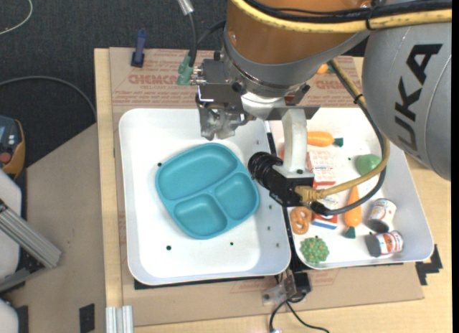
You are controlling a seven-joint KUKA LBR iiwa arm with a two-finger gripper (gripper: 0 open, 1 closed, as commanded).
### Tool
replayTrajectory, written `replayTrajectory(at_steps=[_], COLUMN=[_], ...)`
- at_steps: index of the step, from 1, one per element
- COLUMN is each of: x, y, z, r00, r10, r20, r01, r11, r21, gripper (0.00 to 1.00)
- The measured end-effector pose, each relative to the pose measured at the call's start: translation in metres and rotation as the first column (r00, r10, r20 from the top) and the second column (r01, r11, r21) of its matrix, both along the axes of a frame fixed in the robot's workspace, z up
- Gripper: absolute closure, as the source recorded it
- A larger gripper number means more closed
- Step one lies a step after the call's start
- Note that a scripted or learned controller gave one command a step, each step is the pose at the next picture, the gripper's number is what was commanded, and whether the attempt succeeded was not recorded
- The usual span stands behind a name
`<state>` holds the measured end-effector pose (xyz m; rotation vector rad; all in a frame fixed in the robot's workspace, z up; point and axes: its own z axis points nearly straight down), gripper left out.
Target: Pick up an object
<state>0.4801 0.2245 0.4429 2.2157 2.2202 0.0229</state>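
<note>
2 shallow white bins are seen – the teal 3-compartment plastic tray lies in the left bin, just below-left of the gripper, whose grip state cannot be told.

Teal divided plate; white bins; orange carrot; green broccoli.

"UKA" in black on grey arm; faint red "CHEMCAR…" print on cardboard sheet.
</note>
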Motion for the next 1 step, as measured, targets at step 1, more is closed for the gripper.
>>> replayTrajectory(at_steps=[1], x=[-0.0008], y=[0.0011], z=[0.0034], r00=[1.0], r10=[0.002], r20=[-0.01], r01=[-0.002], r11=[1.0], r21=[-0.006], gripper=[1.0])
